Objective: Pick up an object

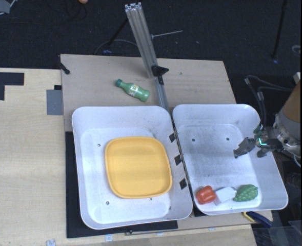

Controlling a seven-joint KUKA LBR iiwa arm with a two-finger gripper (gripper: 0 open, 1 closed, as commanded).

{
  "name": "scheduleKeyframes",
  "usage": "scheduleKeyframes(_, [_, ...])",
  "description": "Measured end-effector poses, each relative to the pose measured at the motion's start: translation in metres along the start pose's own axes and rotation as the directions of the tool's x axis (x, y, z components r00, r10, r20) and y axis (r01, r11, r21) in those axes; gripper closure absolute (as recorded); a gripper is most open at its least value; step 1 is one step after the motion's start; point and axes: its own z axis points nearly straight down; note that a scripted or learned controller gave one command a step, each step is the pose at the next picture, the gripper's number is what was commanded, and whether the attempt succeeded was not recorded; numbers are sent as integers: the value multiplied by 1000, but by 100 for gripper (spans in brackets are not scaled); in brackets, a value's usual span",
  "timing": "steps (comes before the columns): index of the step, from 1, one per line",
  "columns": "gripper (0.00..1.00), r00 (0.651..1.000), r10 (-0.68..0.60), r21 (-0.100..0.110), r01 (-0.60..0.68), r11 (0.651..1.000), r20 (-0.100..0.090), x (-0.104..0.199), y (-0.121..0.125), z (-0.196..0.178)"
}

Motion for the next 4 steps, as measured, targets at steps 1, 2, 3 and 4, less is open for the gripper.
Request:
scheduleKeyframes(1, [0, 1000, 0, 0, 0, 1000, 0, 0, 0, 0])
scheduleKeyframes(2, [0, 1000, 0, 4, 0, 1000, -1, 10, 3, 52])
scheduleKeyframes(3, [0, 1000, 0, 5, 0, 1000, -1, 1, -1, 103])
scheduleKeyframes(4, [0, 1000, -1, -1, 1, 1000, 1, 1, -1, 114])
